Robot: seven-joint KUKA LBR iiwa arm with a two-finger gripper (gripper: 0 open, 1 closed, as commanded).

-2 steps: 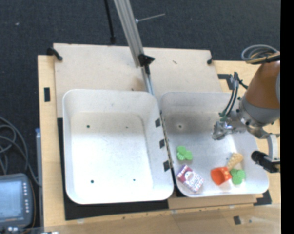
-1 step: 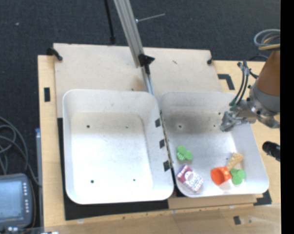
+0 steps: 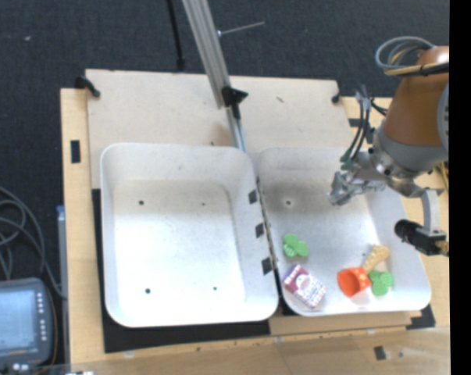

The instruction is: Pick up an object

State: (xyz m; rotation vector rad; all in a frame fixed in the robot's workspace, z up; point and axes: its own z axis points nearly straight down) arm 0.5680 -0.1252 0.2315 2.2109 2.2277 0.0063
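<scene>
Claw high in the right bin, the objects lower down toward the near rim.

Camera view: the claw [image 3: 343, 191] hangs over the bare upper floor of the right bin [image 3: 313, 156]; whether it is apart or together cannot be told from here. Nothing shows between its tips. Nearest is the green toy [image 3: 295, 247], down and left of it. Farther toward the near rim lie the pink packet [image 3: 305, 287], the orange cup [image 3: 350, 281], and a tan piece [image 3: 375, 255] beside a second green piece [image 3: 382, 282].
</scene>
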